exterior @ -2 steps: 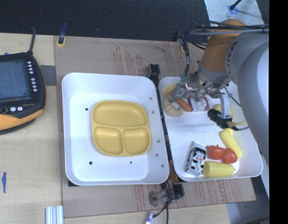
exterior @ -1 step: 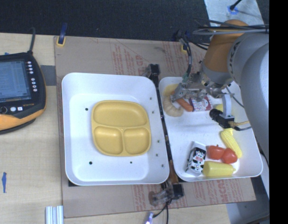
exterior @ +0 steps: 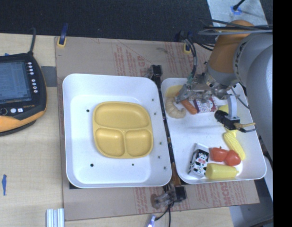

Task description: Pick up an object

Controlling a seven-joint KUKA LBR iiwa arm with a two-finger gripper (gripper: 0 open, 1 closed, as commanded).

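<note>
My gripper (exterior: 197, 91) hangs low over the far end of the right bin (exterior: 202, 126). Directly below it are a tan bread roll (exterior: 175, 109), an orange-red sausage-like piece (exterior: 190, 107) and a small red and white packet (exterior: 206, 106), crowded together. Whether the gripper touches any of them is hidden by the wrist. At the near end of this bin lie a yellow corn cob (exterior: 234, 144), a red pepper (exterior: 225, 155), a yellow fruit-like piece (exterior: 221, 171) and a black and white cow-print carton (exterior: 199, 161).
The left bin (exterior: 75, 126) holds a yellow divided plate (exterior: 122, 128). A tablet in an orange case (exterior: 15, 91) lies on the bench at the far left. The grey arm (exterior: 252, 74) covers the right bin's far right corner.
</note>
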